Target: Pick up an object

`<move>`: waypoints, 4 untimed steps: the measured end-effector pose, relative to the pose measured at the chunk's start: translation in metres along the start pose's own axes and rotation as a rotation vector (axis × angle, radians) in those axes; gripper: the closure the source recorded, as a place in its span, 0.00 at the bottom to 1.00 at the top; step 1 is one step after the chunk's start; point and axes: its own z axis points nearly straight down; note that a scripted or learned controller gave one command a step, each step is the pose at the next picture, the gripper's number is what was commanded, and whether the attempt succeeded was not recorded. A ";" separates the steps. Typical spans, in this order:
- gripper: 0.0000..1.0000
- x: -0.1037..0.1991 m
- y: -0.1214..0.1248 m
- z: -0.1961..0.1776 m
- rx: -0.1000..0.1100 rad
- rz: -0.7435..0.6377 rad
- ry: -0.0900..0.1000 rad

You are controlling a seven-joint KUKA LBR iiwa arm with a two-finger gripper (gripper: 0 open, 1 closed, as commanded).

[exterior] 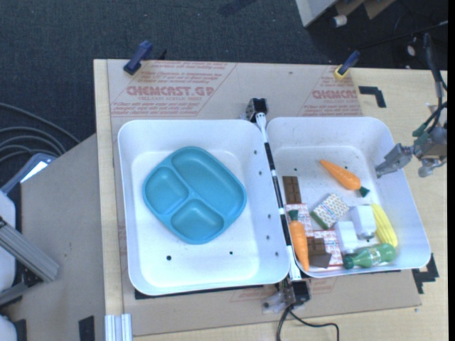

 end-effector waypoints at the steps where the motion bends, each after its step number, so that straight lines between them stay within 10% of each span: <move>1: 0.00 0.013 0.075 0.064 -0.002 -0.001 -0.002; 2: 0.00 0.020 0.088 0.191 -0.002 0.000 -0.001; 3: 1.00 0.019 0.088 0.181 -0.004 -0.001 -0.002; 4: 1.00 0.094 0.114 0.191 -0.004 -0.001 -0.001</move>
